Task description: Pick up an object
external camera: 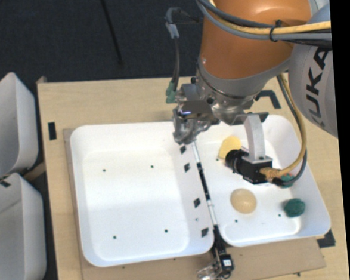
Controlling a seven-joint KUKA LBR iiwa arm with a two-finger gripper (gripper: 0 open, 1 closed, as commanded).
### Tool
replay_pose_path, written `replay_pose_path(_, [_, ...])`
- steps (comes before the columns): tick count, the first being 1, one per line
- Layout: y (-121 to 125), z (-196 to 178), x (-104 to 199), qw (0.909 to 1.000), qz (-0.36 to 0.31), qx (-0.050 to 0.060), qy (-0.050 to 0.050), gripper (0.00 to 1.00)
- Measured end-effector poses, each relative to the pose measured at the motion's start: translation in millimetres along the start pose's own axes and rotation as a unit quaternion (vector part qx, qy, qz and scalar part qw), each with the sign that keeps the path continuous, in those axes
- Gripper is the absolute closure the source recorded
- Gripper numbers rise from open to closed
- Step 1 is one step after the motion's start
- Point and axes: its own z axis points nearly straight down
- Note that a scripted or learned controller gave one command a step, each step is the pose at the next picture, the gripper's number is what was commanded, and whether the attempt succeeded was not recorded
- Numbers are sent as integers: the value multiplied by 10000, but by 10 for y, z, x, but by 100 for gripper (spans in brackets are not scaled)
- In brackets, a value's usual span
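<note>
Pincer point(188, 131) over bin divider, opening unclear; yellow lump point(229, 146), tan ball point(244, 200), green ball point(294, 207).

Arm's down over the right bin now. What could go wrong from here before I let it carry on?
1. The hand sits near the divider between the two bins, not above any object, so closing here likely grabs nothing or clips the rim.
2. The pale yellow rounded object lies against the black cylindrical wrist attachment, which could shove it aside.
3. The tan round ball and small teal fuzzy ball may roll if bumped.
</note>
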Motion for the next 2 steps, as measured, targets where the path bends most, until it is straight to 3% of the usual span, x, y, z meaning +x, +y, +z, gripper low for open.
replay_pose_path(2, [29, -1125, 988, 10000, -25, -42, 22, 100])
